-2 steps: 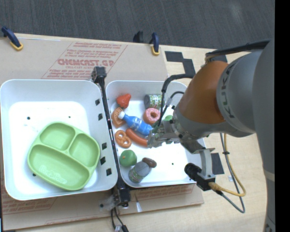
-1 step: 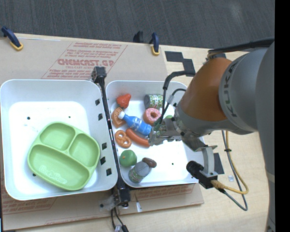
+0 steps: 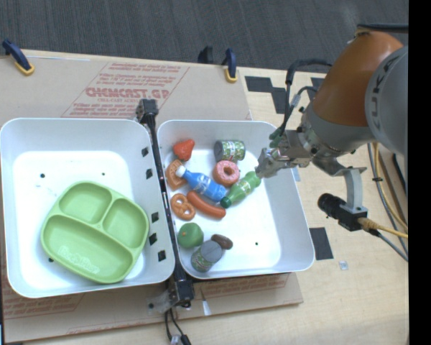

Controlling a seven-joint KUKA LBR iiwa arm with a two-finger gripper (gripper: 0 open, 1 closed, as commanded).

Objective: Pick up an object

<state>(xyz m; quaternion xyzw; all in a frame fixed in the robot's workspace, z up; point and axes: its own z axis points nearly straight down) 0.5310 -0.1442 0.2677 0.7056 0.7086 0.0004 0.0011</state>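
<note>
The right bin holds a pile of small toys. Among them are a green bottle, a blue bottle, a pink donut, a green can, a red strawberry-like piece and a red sausage. My gripper hangs over the bin's right side, just above and right of the green bottle's upper end. I see nothing held in it.
Two pretzels, a green round fruit, a grey stone-like piece and a small brown piece lie at the right bin's front left. A green divided plate lies in the left bin.
</note>
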